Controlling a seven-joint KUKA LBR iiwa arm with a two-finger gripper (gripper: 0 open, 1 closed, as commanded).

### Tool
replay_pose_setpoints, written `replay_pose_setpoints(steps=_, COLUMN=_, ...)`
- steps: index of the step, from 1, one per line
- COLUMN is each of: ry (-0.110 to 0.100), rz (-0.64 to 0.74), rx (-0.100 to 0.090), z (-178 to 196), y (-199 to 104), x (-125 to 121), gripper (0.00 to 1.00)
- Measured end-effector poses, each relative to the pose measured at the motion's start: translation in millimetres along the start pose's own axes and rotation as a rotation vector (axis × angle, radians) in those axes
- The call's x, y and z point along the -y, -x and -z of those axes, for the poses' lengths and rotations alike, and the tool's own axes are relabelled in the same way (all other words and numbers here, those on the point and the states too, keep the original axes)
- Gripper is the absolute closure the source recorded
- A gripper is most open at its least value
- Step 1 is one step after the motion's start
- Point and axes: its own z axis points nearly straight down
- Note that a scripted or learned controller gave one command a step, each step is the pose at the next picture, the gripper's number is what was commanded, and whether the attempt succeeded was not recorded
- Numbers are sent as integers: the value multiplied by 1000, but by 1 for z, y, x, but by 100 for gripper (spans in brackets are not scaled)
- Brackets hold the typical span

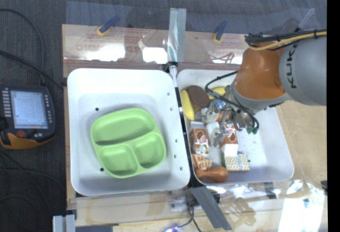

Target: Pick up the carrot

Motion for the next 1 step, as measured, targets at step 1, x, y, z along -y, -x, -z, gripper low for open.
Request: replay_pose_setpoints(steps=1, ry=6, rz=7, rx=-6, z=110, y=14, x=-57, gripper=100)
